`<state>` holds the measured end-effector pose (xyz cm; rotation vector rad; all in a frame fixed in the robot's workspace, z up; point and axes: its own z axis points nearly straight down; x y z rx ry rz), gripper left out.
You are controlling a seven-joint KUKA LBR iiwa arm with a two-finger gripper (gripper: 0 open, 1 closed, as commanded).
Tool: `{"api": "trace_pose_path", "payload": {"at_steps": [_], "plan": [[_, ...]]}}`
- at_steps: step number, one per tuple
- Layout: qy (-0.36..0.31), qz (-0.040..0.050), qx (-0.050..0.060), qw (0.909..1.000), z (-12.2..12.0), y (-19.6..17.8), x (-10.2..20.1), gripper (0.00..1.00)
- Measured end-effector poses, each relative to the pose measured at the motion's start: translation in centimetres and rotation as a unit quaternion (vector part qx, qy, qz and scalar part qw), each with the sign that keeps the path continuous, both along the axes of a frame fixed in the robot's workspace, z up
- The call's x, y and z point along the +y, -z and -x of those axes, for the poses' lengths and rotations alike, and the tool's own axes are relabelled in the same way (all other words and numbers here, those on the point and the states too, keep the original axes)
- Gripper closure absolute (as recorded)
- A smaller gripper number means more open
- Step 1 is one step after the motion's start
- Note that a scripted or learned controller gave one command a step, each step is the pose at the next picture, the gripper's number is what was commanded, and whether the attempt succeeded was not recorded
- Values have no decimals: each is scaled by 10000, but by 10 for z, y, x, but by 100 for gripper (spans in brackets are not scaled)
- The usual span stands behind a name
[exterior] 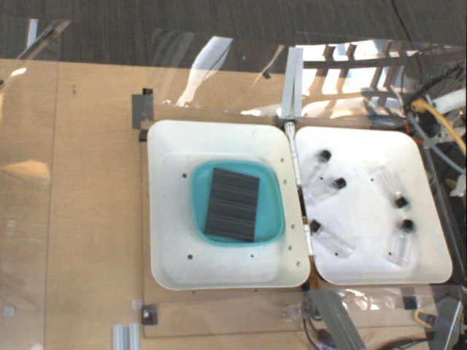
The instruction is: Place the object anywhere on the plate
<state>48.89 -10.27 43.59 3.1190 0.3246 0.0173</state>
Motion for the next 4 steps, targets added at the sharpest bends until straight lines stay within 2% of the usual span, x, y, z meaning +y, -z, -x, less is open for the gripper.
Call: {"api": "trace_pose_path", "payload": {"at_steps": [1, 2, 3, 4], "plan": [[3, -9, -2, 10000, 0, 0, 23, 0], [5, -4, 7, 10000, 1, 0, 1, 0], [3, -9, -3, 10000, 0, 0, 27, 0], [6, -14, 33, 10000, 1, 13, 1, 0]]}}
